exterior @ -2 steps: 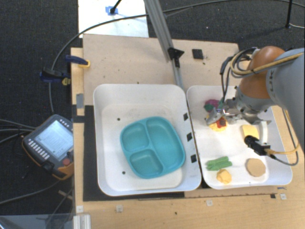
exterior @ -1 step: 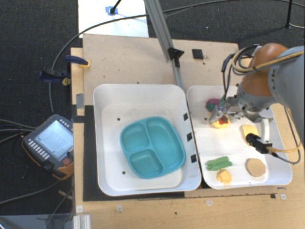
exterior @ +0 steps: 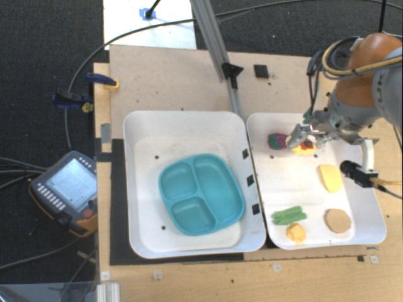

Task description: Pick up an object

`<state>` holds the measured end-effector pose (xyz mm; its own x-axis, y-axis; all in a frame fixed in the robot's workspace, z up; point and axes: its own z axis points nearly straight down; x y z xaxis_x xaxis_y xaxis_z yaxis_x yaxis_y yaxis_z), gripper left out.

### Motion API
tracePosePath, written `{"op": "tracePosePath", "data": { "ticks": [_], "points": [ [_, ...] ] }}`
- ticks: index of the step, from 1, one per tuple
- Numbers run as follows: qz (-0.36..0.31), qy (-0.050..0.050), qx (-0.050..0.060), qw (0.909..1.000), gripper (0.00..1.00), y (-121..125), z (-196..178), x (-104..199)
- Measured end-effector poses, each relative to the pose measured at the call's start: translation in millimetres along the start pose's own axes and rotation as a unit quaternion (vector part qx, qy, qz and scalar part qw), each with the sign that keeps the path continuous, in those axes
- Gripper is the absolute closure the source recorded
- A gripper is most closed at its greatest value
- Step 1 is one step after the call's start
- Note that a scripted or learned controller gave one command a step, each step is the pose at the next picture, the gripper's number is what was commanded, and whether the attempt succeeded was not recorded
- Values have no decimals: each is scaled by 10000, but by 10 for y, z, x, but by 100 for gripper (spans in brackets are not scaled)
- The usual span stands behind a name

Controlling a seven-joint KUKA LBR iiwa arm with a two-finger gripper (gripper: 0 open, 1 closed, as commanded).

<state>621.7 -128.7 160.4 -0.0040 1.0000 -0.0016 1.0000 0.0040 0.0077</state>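
Gripper sits low at the back of the right bin, over a small yellow-and-red toy — whether it grips is unclear. Just left lies a purple-green piece; the teal divided plate fills the left bin.

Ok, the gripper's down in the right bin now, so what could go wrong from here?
The gripper sits among a tight cluster: a purple-and-green toy beside a small yellow-and-red piece. It may nudge or catch the wrong one. The cluster also lies near the right bin's back wall, so a push could wedge items there.
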Motion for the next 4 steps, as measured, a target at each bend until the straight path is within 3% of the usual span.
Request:
{"op": "tracePosePath", "data": {
  "ticks": [2,4],
  "points": [
    [-10,4,9,10000,100,106,-746,-6],
    [-27,20,40,10000,100,-435,-785,959]
  ]
}}
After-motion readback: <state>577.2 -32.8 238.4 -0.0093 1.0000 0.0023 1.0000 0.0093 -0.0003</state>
